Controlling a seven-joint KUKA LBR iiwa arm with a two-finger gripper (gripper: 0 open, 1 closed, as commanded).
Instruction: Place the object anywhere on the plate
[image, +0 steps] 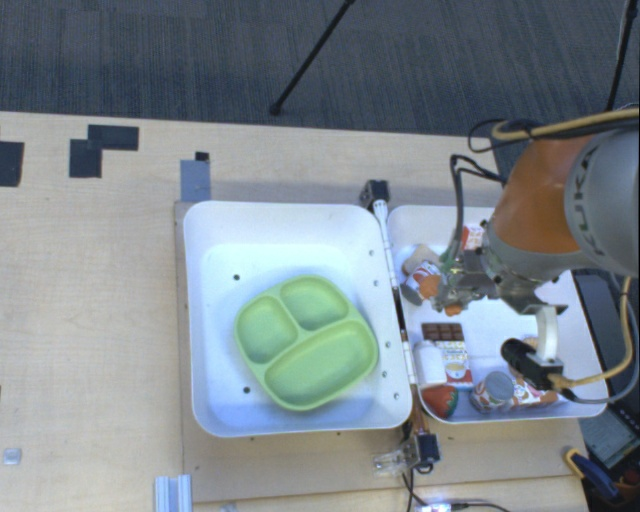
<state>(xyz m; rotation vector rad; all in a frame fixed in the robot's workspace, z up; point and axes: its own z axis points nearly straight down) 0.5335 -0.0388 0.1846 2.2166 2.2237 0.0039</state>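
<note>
Roughly, largest first:
Tabletop (90, 330): pale wood, carries both bins.
Left bin (200, 300): white; holds the green plate (305, 343), three compartments, all bare.
Right bin (570, 410): white; holds the clutter of small items.
Arm (545, 200): grey, orange band, hanging over the right bin.
Hand (455, 290): low among the items by the bin's left wall; apart or together, cannot tell.
Object: not singled out; candidates all lie in the right bin.
Progress: judged early; nothing on plate, pick and carry remain.
Brown packet (442, 332): label unreadable.
White carton (455, 362): red print, illegible.
</note>
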